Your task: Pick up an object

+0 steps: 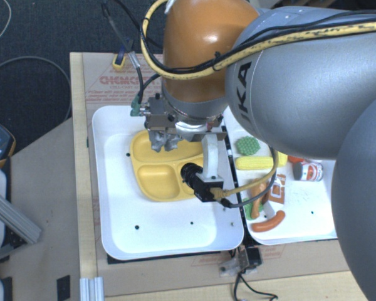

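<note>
A dark grey carpeted floor surrounds a pale wooden bench (81,168), with black cables looping across the floor at ten and eleven o'clock. A cardboard sheet with red lettering (113,80) lies under the two white bins. The left bin (156,237) takes up the middle of the view; the right bin (301,224) sits at three to four o'clock, largely covered by the grey arm (313,80), which sweeps in from the right and ends in an orange dome (203,36) near twelve o'clock.

The gripper (165,142) hangs below that dome, just above centre, right over the upper part of a yellow divided tray (160,177) that rests in the left bin. The tray's long axis runs roughly from eleven to five o'clock, and most of its body lies toward six o'clock from the gripper. A white and black attachment (203,174) juts down beside the tray at its four o'clock edge. Whether the jaws stand wide or narrow I cannot tell; the wrist hides them, and nothing is visibly held.

The right bin holds a green leafy piece (247,145), a yellow corn cob (255,163), a red and white can (307,170) and a sausage (267,222), all toward three to five o'clock from the gripper. The tray seems the nearest target, and its thin rim may suit a pinch best.
</note>
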`<state>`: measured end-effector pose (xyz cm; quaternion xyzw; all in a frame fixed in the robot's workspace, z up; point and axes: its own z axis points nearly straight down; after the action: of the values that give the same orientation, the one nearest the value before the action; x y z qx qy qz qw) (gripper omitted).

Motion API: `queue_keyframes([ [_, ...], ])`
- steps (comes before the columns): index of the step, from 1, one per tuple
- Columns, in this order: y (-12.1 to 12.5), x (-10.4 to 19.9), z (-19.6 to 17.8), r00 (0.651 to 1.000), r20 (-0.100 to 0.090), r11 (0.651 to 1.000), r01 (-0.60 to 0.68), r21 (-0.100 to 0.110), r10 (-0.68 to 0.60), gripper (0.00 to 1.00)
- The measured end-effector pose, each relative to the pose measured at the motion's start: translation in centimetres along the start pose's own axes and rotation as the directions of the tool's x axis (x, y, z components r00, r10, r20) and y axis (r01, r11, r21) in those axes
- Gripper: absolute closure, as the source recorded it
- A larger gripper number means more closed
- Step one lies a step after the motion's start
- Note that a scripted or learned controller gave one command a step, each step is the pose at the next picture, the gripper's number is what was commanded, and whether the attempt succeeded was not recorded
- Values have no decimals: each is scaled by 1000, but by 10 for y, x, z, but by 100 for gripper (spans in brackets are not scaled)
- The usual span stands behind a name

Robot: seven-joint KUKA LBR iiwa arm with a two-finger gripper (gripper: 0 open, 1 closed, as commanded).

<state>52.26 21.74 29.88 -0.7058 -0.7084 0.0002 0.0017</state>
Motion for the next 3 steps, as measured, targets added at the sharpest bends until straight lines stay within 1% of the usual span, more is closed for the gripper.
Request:
queue_keyframes([
  [1, 4, 6, 160, 1000, 8, 1000, -5, 14, 5, 100],
  [2, -46, -53, 181, 1000, 6, 1000, -11, 8, 11, 100],
  [3, 4, 11, 152, 1000, -2, 1000, 2, -9, -2, 100],
])
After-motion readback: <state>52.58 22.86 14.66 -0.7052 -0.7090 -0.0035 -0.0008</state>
